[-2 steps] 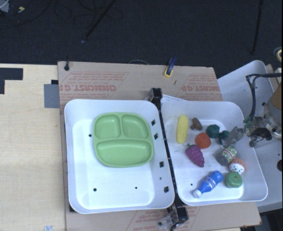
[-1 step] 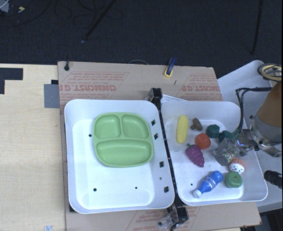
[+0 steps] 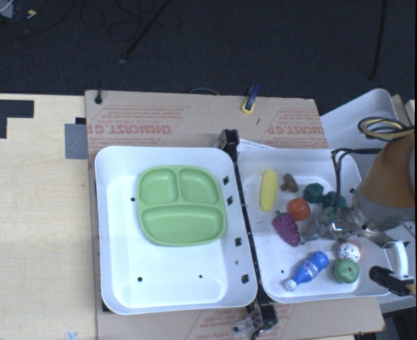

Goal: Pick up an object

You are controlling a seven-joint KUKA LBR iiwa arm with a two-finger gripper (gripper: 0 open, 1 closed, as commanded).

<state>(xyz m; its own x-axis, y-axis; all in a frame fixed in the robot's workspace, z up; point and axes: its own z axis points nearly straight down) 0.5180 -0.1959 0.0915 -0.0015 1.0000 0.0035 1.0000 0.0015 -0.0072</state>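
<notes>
The bench (image 3: 31, 225) is of pale wood, and on it lies a sheet of brown cardboard (image 3: 166, 119) with red printed letters. Behind the bench the floor is covered with dark carpet (image 3: 194, 34), and some thin cables run over it. On the cardboard stand two shallow white bins side by side, touching in the middle. The left bin (image 3: 116, 275) holds a green divided plate (image 3: 180, 205) with three compartments, placed in the upper half of the bin.

The right bin (image 3: 254, 261) holds all the small objects. A yellow corn cob (image 3: 268, 190) lies upright near the bin's left wall, and a small brown piece (image 3: 289, 183) is just beside it. Further right is a dark green object (image 3: 313, 193). Below these lie an orange-red tomato-like object (image 3: 298, 209) and a purple bunch of grapes (image 3: 287, 228), the two almost touching. In the lower part lie a blue bottle with a white cap (image 3: 307, 270), a white ball with dots (image 3: 348, 251) and a green apple (image 3: 346, 270) — the ball sits just above the apple.

The arm comes in from the right, and its gripper (image 3: 333, 222) is low inside the right bin, between the dark green object and the white ball. The tomato-like object and the grapes are just to its left. Whether it is open or closed — I cannot tell, the metal parts are too blurred.
</notes>
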